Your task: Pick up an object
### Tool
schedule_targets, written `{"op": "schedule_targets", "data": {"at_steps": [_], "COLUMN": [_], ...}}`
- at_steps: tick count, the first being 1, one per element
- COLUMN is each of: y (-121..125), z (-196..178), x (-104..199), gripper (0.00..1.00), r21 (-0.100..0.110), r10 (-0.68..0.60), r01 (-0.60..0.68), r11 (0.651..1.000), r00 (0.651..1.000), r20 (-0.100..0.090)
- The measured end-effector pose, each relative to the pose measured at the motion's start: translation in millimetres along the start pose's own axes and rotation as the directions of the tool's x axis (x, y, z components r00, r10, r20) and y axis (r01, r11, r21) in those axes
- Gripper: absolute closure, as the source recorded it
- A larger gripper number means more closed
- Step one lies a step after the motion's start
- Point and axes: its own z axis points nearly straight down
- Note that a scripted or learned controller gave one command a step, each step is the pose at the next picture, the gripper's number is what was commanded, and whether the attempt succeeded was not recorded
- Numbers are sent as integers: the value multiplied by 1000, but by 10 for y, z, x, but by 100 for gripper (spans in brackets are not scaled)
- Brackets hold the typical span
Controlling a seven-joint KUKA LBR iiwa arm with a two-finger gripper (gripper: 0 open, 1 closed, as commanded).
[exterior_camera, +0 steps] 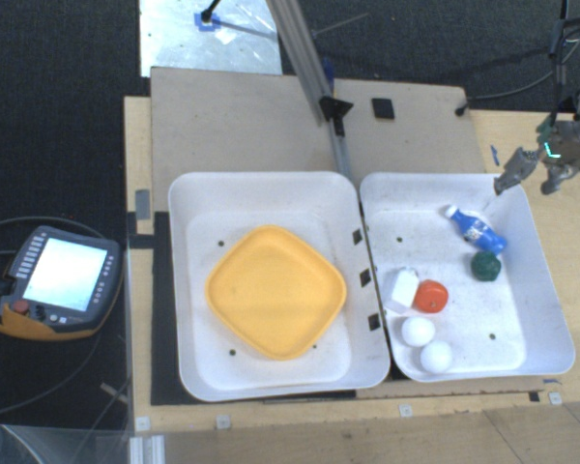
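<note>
- In the left bin (188, 201) a yellow plate (275, 290) lies flat in the middle.
- In the right bin (546, 298) a white block (403, 288) touches a red object (430, 297) near the left wall; two white balls (425, 344) sit at the front edge.
- A blue bottle (477, 229) lies slantwise near the back edge, a green object (485, 266) just in front of it.
- The gripper (528, 176) hovers by the back right corner, fingers spread, nothing between; the bottle lies to its front-left, probably nearest.

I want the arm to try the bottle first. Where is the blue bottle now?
The blue bottle lies in the right bin, near its far edge, just above the dark green ball.
</note>
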Motion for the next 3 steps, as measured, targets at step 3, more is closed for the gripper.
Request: {"op": "schedule_targets", "data": {"at_steps": [3], "y": [114], "z": [1091], "x": [-32], "gripper": [0], "r21": [5], "r10": [1], "r01": [-1], "r11": [1000], "r00": [1000], "r20": [-1]}}
